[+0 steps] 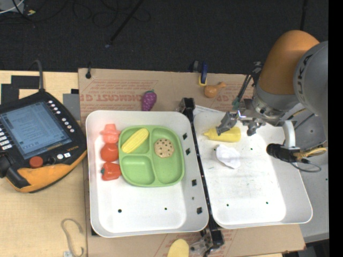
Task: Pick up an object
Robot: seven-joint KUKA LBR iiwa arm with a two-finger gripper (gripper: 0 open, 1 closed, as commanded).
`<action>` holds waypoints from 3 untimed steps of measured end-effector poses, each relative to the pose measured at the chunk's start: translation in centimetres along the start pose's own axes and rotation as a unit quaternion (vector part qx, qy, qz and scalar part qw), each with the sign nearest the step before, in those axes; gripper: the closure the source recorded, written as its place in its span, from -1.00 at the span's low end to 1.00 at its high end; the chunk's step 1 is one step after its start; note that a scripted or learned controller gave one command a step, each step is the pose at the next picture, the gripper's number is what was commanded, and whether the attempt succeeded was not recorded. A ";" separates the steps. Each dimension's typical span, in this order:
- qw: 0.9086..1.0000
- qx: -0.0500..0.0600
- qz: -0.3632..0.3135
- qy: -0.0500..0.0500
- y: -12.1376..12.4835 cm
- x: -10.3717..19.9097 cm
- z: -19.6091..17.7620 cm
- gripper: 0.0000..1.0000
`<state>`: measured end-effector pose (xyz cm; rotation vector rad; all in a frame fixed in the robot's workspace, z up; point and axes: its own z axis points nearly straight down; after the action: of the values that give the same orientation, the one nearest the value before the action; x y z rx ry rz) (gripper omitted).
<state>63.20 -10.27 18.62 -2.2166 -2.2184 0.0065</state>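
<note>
**What you cannot make out**

You see the hand [238,123] low over the yellow piece [225,136], covering its upper edge; whether they touch cannot be told. The yellow object [178,248] at the bottom is cut off by the edge. The tablet's [33,127] screen text is too small for you to read.

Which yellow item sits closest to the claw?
The yellow wedge in the right bin, directly under the claw. The corn lies on the green tray.
</note>
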 end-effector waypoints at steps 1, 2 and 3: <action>1.000 0.000 0.000 0.000 -0.8 0.2 6.2 -1.00; 1.000 -0.002 -0.001 0.000 -0.7 0.6 10.1 -1.00; 1.000 -0.003 0.001 0.000 -0.6 0.4 8.8 1.00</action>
<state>62.50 -9.82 9.84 -2.2230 -2.2184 -0.0004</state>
